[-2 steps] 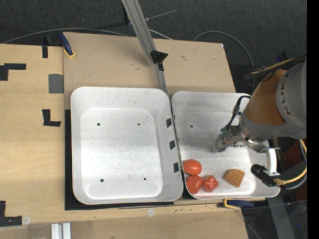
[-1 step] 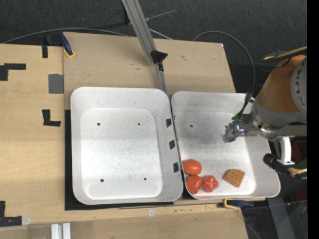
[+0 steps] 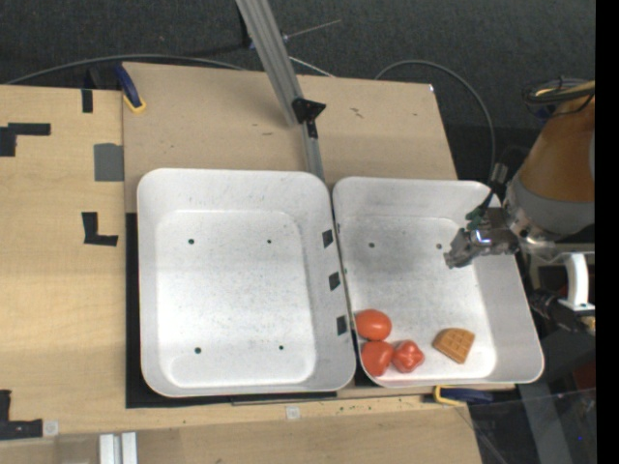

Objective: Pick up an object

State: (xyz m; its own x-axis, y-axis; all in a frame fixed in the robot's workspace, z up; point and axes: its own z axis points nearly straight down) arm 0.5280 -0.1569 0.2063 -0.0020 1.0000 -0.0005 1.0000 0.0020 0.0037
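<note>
Claw (image 3: 460, 251) above right bin (image 3: 406, 211), near right rim

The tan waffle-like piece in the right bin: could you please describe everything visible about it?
The tan piece is small, squarish with rounded corners, orange-brown, with a faint grid like a toy waffle or cracker. It lies flat near the front of the right bin, apart from the red pieces beside it. Nothing touches it.
</note>
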